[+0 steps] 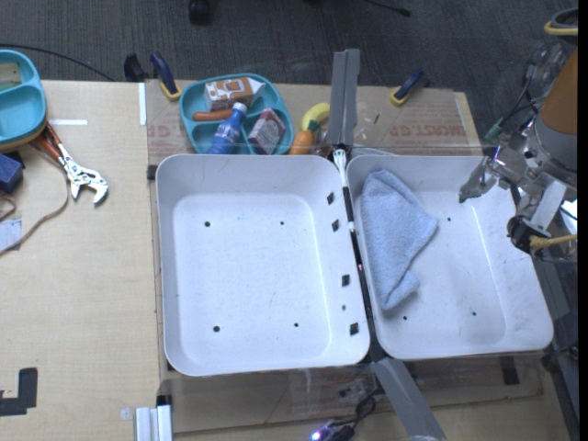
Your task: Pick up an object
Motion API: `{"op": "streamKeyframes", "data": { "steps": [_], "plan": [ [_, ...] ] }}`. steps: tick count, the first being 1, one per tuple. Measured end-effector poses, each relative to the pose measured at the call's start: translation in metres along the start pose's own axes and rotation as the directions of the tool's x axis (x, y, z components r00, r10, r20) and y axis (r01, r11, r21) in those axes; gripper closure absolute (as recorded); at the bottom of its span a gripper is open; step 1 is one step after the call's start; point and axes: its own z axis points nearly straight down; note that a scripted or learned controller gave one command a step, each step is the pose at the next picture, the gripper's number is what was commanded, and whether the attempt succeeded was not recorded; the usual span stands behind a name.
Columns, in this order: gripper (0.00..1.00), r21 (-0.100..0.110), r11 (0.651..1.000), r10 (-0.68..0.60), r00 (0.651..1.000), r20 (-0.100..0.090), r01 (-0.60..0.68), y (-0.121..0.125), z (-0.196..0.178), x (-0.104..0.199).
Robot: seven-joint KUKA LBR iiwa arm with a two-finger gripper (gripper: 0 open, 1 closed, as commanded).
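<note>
Nothing picked yet — cloth (pixel 393 237) lies in right bin (pixel 496 338), gripper (pixel 480 184) at far-right, jaw state unclear.

A single fixed camera sits above the counter (pixel 73 292), looking down at a slant from moderate height. It takes in both white bins (pixel 253 175) side by side, a strip of dark floor (pixel 276 26) beyond, and the arm (pixel 551 145) entering from the right.
</note>
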Motion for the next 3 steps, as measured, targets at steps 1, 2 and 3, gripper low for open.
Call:
{"op": "streamKeyframes", "data": {
  "steps": [1, 2, 3],
  "plan": [
    [0.0, 0.002, 0.995, 0.103, 0.995, 0.001, -0.103, -0.002, 0.051, -0.035],
    [0.0, 0.002, 0.993, 0.115, 0.993, 0.0, -0.115, 0.05, 0.141, 0.045],
    [0.0, -0.002, 1.0, 0.017, 1.0, -0.001, -0.017, 0.067, 0.08, -0.007]
  ]
}}
